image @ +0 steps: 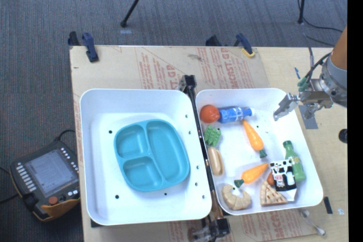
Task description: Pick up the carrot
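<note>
Orange carrot (253,136) is lying in the right bin (266,93) near a blue bottle (234,114), while the claw (296,109) is hovering spread, pinching nothing, over the bin's right rim.

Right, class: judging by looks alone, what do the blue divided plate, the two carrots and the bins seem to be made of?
Blue divided plate: probably moulded plastic, one even colour, rounded compartments, soft sheen.
Upper carrot and lower carrot: likely plastic toy food, flat uniform orange, smooth, with green tips.
Left bin and right bin: seemingly thin formed plastic, plain white, rounded corners and rims. The image is too coarse to be sure.
</note>
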### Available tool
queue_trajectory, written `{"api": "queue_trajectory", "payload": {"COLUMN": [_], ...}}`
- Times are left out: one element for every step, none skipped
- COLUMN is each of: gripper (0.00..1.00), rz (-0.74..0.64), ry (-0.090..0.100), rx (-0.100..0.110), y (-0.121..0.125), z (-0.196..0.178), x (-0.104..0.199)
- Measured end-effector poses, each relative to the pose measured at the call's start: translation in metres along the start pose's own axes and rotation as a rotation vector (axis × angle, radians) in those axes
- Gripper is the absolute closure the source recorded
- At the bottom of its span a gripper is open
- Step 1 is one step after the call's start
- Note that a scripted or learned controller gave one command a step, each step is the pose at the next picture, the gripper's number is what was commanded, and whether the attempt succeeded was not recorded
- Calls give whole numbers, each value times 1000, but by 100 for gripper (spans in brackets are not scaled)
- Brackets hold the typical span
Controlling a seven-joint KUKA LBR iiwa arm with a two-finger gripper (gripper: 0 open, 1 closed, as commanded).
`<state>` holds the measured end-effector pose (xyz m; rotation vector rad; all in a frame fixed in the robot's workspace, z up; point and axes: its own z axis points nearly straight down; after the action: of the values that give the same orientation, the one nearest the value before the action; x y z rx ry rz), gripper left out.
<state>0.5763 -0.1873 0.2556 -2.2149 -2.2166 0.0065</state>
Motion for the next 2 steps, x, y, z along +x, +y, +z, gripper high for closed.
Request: {"api": "queue_trajectory", "payload": {"gripper": [0,0], "rz": [250,34], "ry": [1,0], "rx": [3,2], "y": [35,35], "z": [137,172], "x": [35,71]}}
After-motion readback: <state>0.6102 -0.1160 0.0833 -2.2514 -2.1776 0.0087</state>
